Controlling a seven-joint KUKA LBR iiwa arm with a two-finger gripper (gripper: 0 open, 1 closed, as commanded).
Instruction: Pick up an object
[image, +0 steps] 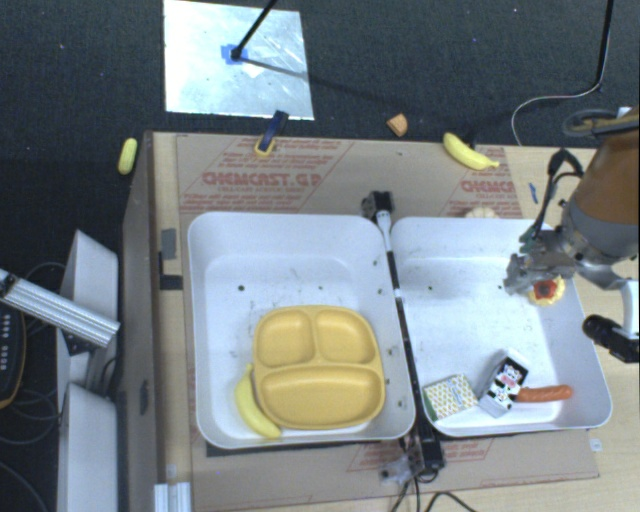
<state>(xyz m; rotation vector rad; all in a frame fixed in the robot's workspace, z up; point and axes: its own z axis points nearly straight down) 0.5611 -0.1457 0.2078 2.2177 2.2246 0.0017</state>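
Observation:
In the right bin (470, 250), my gripper (535, 272) hangs low near the far right wall. A small orange-and-yellow object (547, 291) lies just beneath and beside it; I cannot tell whether the two touch. Along the bin's front edge lie a green-and-white card box (449, 396), a black-and-white carton (507, 384) and an orange stick-shaped piece (543, 393). The left bin (230, 250) holds a yellow divided plate (318, 365), with a banana (252, 405) tucked against its front left side.
Behind the bins, another banana (468, 151), a small orange piece (398, 124), a yellow piece (127, 155) and a blue-and-yellow clip (270, 133) lie on or near the bench. A black divider (395, 290) separates the bins.

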